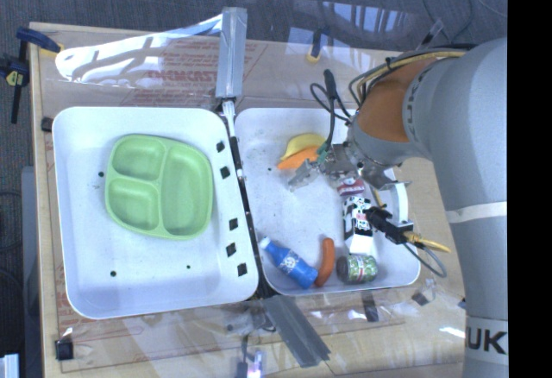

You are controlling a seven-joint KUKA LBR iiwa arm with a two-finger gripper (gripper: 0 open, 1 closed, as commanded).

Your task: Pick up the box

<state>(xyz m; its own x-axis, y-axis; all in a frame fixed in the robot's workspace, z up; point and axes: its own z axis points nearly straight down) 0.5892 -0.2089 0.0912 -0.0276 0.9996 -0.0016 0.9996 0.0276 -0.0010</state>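
Note:
The box (357,219) is a narrow white carton with black and red print. It lies lengthwise in the right bin (267,195), near that bin's right wall. My gripper (304,175) hangs low over the bin's upper middle, just left of the box's top end and apart from it. Its metal tip sits right beside an orange carrot (296,160) and a yellow banana (304,143). The grey wrist and orange band cover the bin's upper right corner.
Along the right bin's front wall lie a blue bottle (288,263), a reddish sausage (326,259) and a green can (359,267), the can just below the box. The left bin (78,264) holds a green divided plate (160,185). Cables trail beside the arm.

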